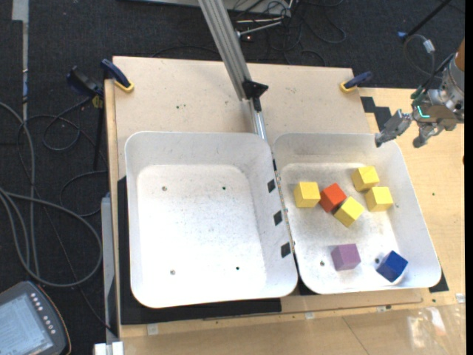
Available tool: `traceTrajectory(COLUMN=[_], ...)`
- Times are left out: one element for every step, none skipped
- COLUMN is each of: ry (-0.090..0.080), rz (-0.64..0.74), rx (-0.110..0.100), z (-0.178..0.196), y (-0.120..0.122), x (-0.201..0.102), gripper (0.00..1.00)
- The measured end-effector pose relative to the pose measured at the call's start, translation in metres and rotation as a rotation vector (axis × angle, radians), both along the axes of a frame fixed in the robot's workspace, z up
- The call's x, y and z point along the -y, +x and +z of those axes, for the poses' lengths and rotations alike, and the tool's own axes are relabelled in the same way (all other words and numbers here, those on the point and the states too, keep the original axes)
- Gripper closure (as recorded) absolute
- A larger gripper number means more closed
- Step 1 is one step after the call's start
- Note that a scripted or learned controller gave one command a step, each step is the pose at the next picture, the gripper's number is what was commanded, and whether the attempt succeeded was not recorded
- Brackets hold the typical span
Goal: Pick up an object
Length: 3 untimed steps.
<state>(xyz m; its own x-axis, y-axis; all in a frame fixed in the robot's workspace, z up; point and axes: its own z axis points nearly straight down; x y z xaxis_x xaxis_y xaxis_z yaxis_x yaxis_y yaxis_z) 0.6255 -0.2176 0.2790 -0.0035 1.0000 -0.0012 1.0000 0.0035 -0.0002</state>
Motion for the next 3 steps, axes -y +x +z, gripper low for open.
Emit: traceTrajectory(ry=[0.001, 0.001, 0.002], rz=[-0.004, 0.0, 0.0], rx=[-0.004, -0.004, -0.004], z=[-0.047, -0.093, -0.142], y=[-0.007, 0.0, 0.004], x=[0.004, 0.002, -0.007], gripper=[0.0, 0.0, 0.0])
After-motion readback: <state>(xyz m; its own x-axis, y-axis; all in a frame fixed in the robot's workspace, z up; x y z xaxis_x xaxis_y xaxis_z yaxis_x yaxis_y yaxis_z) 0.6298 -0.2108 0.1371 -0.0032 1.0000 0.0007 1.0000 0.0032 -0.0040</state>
